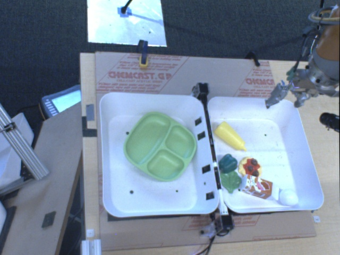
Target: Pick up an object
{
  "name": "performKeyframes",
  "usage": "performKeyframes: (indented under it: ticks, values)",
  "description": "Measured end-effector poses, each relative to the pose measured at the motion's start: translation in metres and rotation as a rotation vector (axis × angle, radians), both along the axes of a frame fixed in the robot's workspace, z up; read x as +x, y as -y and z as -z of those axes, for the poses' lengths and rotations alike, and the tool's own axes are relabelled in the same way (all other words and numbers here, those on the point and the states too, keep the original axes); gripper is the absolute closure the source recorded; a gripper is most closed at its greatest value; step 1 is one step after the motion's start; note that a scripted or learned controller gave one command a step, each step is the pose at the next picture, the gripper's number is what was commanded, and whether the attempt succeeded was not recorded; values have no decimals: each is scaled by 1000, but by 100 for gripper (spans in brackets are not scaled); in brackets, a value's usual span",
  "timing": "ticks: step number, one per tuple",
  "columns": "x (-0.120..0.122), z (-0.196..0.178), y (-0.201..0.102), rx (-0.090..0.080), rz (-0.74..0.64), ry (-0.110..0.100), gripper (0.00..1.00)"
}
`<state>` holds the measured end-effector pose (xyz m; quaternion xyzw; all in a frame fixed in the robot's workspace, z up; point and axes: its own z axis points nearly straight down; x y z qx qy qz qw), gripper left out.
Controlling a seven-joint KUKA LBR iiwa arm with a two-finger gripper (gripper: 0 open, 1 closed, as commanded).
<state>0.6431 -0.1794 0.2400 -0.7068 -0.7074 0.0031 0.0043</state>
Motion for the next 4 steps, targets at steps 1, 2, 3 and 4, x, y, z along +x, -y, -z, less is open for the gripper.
performKeyframes:
  ticks: [1,2,3,4]
  values:
    - [2,-8,-1,-2,-3,12,0]
    - [5,34,0,-2,-2,10,0]
    - [12,76,-1,-2,-5,11,0]
    - [10,124,-11,-2,-6,10,0]
